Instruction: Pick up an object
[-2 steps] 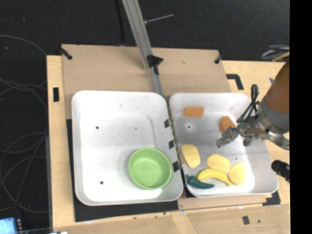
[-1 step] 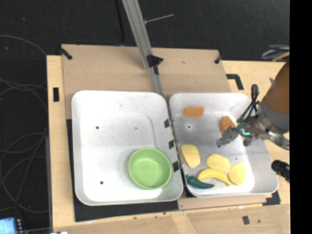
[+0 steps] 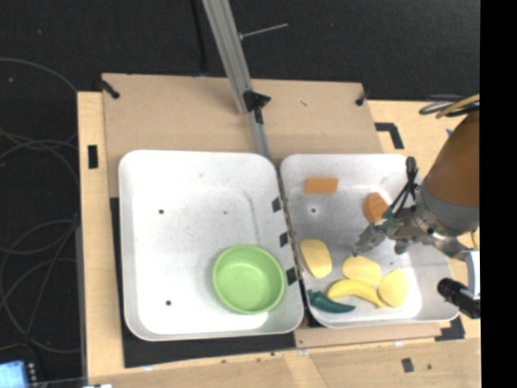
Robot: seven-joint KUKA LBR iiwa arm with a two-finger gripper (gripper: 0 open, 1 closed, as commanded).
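My gripper reaches in from the right over the right bin, its two dark fingers spread open and nothing between them. Just below the fingertips lies a yellow lemon-like piece. Around it lie a yellow banana, another yellow piece and a pale yellow chunk. A small green pepper rests by the bin's front wall. An orange round thing sits just above the gripper, partly hidden by it. An orange block lies near the back.
The left bin holds a light green bowl near its front right corner. A grey metal pole slants up from the seam between the bins. The arm's orange band hangs over the right bin's right wall.
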